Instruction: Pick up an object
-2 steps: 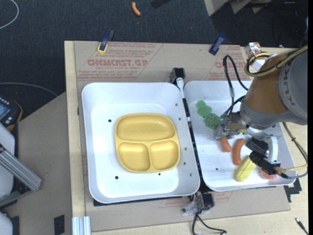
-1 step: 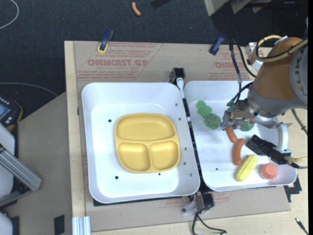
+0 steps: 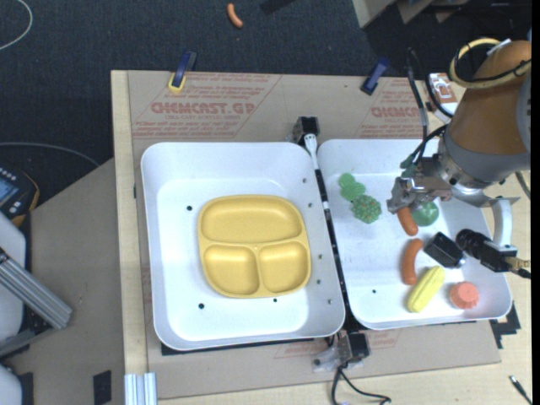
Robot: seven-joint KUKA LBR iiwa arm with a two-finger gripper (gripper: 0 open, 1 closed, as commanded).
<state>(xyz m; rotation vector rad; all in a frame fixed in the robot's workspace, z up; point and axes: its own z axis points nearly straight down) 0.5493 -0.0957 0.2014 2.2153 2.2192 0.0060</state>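
- Where the hand hangs low over the right bin, a small orange piece, smooth and stubby, pokes out just beneath it. A glossy green rounded piece touches that piece's right side.
- Whether the hand is open or closed cannot be told from above, nor whether it grips either piece. Its grey metal tip overlaps the tops of both.
- Just left of them sits a knobbly dark green broccoli floret, with a paler green lump beside it toward the bin's back wall.
- Toward the front, a smooth orange sausage with rounded ends lies nearly lengthwise. A ribbed yellow corn cob lies tilted just beside its lower end. A salmon-pink round piece rests near the front right corner.
- These things crowd the bin's middle and right, while the front left floor and the left strip along the wall are bare white.
- The left bin is glossy white plastic with rounded corners. It holds a matte yellow plate with three compartments at its centre, with bare floor on every side.
- A black strip runs where the two bins meet.
- Both bins sit on a pale tabletop printed with red lettering, with two blue clamps on its back edge.
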